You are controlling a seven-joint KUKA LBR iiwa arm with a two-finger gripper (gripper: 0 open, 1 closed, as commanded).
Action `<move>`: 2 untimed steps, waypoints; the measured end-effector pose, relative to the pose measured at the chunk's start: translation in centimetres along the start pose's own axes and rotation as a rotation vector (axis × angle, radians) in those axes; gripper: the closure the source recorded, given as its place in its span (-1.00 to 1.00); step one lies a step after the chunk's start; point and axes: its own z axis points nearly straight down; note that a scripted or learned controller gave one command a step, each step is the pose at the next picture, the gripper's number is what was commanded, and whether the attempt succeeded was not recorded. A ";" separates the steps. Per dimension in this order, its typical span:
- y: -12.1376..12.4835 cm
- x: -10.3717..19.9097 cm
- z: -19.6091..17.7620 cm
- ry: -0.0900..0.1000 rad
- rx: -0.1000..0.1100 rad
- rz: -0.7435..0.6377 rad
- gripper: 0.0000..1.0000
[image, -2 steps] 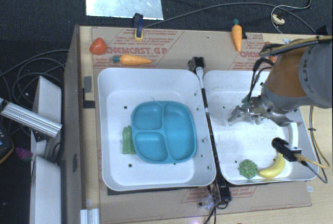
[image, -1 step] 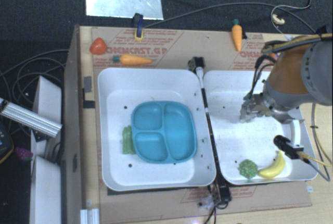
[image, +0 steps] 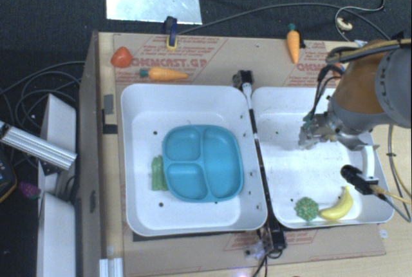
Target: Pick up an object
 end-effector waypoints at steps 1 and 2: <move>0.1 0.0 -1.0 0.000 -0.002 -0.001 1.00; 0.2 0.1 -2.1 0.001 -0.004 -0.002 1.00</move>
